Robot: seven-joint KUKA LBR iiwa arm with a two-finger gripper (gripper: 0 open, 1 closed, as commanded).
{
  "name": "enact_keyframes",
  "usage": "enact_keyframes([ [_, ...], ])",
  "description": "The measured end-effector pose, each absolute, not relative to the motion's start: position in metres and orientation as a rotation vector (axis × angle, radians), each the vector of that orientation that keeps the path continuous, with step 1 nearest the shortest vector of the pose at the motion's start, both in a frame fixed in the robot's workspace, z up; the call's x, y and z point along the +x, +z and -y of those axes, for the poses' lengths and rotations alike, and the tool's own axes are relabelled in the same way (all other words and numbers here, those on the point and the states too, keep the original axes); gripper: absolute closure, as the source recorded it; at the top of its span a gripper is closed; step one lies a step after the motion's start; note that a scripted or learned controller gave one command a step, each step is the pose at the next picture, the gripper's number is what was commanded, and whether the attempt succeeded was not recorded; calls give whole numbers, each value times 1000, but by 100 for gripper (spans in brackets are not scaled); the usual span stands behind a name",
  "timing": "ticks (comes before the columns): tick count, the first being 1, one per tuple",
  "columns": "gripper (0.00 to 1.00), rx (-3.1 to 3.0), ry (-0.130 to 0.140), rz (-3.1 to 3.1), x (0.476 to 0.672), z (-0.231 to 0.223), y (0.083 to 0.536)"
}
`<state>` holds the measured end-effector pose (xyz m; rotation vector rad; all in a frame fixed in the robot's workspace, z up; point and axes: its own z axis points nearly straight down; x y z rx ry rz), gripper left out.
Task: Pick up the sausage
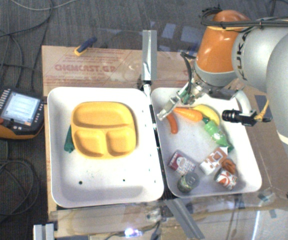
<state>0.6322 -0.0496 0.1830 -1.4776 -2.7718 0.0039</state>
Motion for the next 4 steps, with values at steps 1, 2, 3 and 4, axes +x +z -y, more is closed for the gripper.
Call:
enact_keyframes([
  [1, 0, -1254, -5, 2889, 592, 102, 90],
  [2, 0, -1378, -5, 2834, 647, 98, 89],
  [3, 100, -1380, -10, 2839, 648, 97, 99],
  [4, 100, -1046, 2, 2964, 629, 59, 183],
])
